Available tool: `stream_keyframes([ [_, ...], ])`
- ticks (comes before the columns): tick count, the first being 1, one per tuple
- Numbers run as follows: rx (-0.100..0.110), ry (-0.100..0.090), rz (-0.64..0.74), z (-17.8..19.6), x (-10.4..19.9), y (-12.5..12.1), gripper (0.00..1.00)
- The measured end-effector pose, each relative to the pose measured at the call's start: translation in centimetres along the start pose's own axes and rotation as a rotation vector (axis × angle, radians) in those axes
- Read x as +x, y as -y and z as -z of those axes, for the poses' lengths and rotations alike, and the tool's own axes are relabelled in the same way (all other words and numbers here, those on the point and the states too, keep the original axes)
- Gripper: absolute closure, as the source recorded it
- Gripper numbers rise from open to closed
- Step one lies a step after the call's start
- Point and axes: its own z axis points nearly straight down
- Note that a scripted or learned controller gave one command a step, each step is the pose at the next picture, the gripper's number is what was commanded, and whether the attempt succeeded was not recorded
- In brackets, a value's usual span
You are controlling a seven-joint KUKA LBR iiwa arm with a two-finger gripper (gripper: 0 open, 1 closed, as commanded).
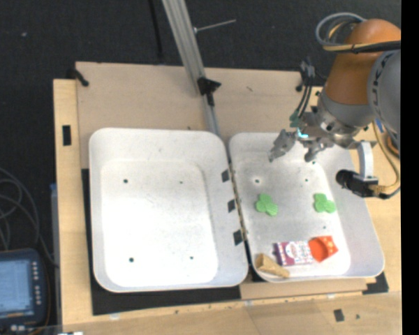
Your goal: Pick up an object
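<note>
While pincer hangs spread, empty, pale wooden bench, dark carpet.

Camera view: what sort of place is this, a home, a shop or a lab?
Most likely a robotics lab bench for grasping trials: a robot arm over two white bins, a metal camera mast, and small test objects in the right bin.

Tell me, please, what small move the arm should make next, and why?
Probably lower the gripper toward the near side of the right bin and line up over one green piece. The fingers are spread with nothing between them, above the bin's far end, while every object, including the second green piece, lies nearer the camera.
</note>
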Motion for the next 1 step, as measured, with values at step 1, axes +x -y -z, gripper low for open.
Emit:
stream_keyframes([
  [1, -0.005, 0.001, 0.001, 0.29, -0.01, -0.1, 0.0],
])
